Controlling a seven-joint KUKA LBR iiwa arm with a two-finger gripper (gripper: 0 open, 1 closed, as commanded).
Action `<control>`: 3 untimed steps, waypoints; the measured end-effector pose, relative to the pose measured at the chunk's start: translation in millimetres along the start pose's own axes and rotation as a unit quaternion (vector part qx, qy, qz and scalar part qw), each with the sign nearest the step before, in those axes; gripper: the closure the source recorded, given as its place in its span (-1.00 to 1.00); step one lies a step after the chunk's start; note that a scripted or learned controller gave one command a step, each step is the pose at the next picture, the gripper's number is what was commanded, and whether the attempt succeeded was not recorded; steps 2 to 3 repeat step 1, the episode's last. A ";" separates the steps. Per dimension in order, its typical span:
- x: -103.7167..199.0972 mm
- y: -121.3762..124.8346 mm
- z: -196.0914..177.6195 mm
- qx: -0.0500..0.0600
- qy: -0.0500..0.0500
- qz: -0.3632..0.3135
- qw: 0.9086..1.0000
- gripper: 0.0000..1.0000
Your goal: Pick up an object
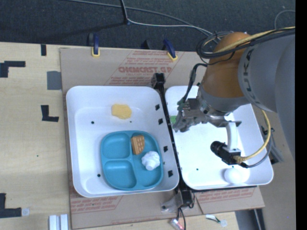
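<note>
The arm (pixel 268 66) is cut off by the right and top edges of the view. Its orange wrist section covers the far edge of the right bin (pixel 201 147) and the gripper (pixel 184 121). The fingertips are not discernible (finger spacing undetermined). A small green item (pixel 173 120) at the bin's left wall is largely hidden beneath the gripper; its identity cannot be established.

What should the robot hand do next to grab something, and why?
Probably lower a little and close. The gripper sits in the right bin near its left wall, right by a small green thing. The yellow piece, the waffle and the white lump lie across in the left bin.
</note>
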State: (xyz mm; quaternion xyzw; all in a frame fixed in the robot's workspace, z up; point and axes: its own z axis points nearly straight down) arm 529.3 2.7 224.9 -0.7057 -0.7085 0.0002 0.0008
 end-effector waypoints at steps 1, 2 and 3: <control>55.7 7.7 -8.3 -0.001 0.000 -0.001 1.000 1.00; 55.7 7.7 -8.3 -0.001 0.000 -0.001 1.000 1.00; 55.7 7.7 -8.3 -0.001 0.000 -0.001 1.000 1.00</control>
